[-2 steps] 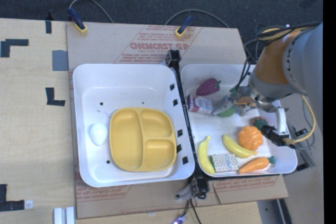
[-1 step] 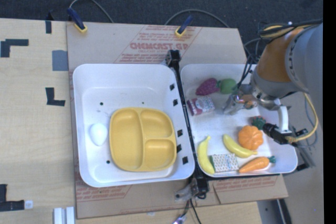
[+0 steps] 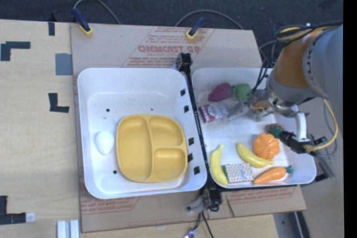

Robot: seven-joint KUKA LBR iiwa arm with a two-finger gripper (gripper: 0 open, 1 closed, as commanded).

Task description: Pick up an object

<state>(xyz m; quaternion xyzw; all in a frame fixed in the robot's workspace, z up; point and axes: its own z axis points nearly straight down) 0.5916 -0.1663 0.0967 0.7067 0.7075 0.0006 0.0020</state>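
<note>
The right bin (image 3: 304, 178) holds several toy foods. A dark pink berry cluster (image 3: 219, 92) and a green fruit (image 3: 242, 90) lie at its back. A clear packet (image 3: 212, 113) lies near the left wall. An orange pumpkin (image 3: 266, 146), two yellow bananas (image 3: 250, 156) (image 3: 216, 165), a carrot (image 3: 270, 175) and a small patterned box (image 3: 239, 173) sit toward the front. My gripper (image 3: 249, 107) is low in this bin, just below the green fruit and right of the packet. Nothing is visibly held.
The left bin (image 3: 89, 86) holds a yellow divided plate (image 3: 150, 147) and a white egg (image 3: 104, 142). A black clip divider (image 3: 189, 97) joins the bins. The grey arm with its orange band (image 3: 293, 67) and cables overhang the right bin's right side.
</note>
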